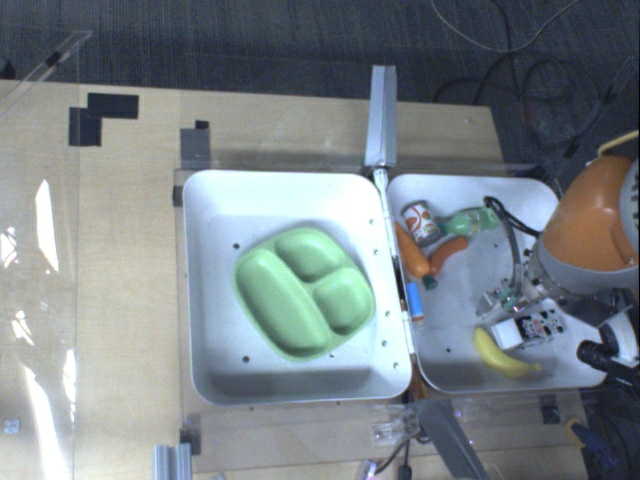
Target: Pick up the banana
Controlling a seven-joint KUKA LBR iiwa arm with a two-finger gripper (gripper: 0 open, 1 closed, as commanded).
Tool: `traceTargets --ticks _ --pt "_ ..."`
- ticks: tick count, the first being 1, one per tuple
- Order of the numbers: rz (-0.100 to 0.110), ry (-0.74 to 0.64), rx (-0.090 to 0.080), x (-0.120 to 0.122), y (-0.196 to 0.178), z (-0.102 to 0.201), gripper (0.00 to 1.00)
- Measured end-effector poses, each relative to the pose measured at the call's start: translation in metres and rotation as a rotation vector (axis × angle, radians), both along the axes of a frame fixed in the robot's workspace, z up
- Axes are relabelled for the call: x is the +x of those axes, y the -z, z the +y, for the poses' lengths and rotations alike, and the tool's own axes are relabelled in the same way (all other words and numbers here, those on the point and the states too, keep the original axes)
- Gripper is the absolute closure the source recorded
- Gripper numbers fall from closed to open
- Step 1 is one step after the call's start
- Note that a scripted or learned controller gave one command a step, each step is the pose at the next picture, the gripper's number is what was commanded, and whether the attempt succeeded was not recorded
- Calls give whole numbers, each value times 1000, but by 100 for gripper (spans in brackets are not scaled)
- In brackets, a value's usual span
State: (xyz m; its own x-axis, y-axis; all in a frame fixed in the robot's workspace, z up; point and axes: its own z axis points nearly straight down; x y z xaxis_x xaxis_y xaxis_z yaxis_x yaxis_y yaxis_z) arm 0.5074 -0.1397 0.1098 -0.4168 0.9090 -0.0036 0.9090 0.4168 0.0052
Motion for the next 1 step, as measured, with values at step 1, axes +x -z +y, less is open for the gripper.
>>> traceTargets --ticks 1 --pt "-10 -172 -2 -15 19 -7 100"
